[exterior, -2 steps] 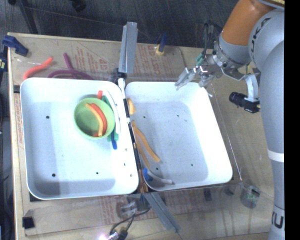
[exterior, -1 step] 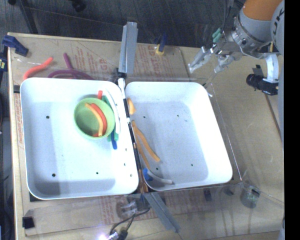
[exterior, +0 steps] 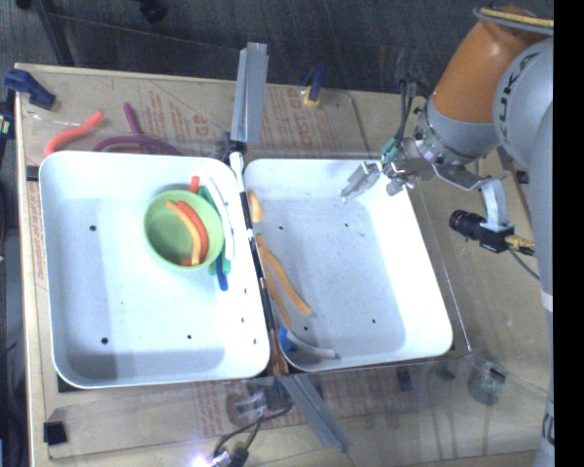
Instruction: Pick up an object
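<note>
On the desk (exterior: 370,416), two shallow white bins sit side by side, touching along a shared middle rim; that rim serves as landmark here. Left bin (exterior: 97,329): floor mostly bare left of and below the green bowl (exterior: 180,230), which sits just left of the rim, toward its far end. Bowl is round, light green, holds a red strip and an orange strip curved together inside; a blue piece and a green piece poke out at its side nearest the rim. Right bin (exterior: 389,300): wide bare floor across middle and right, well away from the rim. Clutter hugs the rim on this side: a long thin orange stick (exterior: 284,280) lying at a slant just right of it, a small orange piece (exterior: 254,205) near its far end, and a grey-blue item (exterior: 307,346) at its near end, in the bin's lower corner; shape of that one hard to tell. Gripper (exterior: 378,176) hangs over the far part of the right bin, well right of the rim, near the bin's back wall, nothing between its fingers; cannot tell whether it is spread or closed, glare and blur there. Arm (exterior: 487,76) enters from the right, orange band above the wrist. Red-handled tool (exterior: 73,131) and purple cord (exterior: 136,144) lie on the desk behind the left bin.
</note>
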Controlling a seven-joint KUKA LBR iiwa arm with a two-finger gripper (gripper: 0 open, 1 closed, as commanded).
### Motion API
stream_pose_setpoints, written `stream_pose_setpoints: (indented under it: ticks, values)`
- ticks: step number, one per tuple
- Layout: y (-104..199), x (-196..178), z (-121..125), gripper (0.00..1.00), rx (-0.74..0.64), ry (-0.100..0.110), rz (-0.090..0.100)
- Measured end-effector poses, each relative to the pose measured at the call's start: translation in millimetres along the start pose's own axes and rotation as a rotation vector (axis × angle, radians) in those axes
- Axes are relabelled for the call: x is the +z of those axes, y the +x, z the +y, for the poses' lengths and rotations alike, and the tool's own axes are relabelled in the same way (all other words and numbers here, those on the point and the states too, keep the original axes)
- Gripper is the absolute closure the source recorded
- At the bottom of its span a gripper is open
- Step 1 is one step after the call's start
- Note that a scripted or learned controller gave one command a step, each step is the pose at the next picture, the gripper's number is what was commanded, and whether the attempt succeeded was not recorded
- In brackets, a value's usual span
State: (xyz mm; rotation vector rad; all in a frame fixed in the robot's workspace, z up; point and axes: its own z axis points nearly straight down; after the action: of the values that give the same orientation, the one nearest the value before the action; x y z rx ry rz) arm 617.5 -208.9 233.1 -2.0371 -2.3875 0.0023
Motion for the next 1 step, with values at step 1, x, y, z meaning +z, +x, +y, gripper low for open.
stream_pose_setpoints:
  ticks: [1]
  values:
    - [4.0, -86.8, -38.5, 0.00, 0.009, -0.003, -0.002]
